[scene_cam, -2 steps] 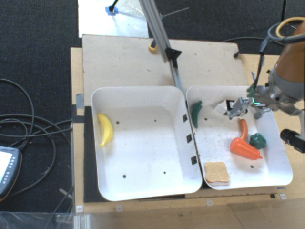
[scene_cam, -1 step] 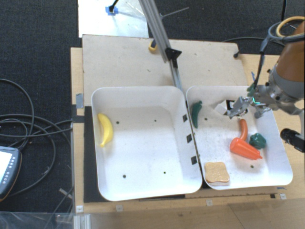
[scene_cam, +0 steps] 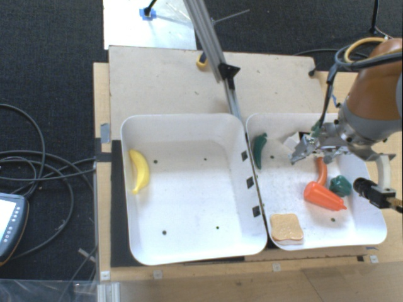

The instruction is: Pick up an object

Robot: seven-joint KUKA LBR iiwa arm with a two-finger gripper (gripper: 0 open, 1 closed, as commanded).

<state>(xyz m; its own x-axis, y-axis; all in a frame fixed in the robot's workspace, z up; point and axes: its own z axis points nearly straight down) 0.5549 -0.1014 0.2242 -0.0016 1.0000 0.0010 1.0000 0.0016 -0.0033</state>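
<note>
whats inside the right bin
The right bin holds a toast slice, an orange carrot, a dark green piece and a teal piece. The gripper hangs over its far side, covering whatever lies beneath.

even, bright overhead light; white bins (scene_cam: 189,244) near overexposed, soft faint shadows under banana (scene_cam: 139,170). glare patch on the clear sheet (scene_cam: 165,11) at top. slight softness overall, arm (scene_cam: 376,90) mildly blurred.
</note>
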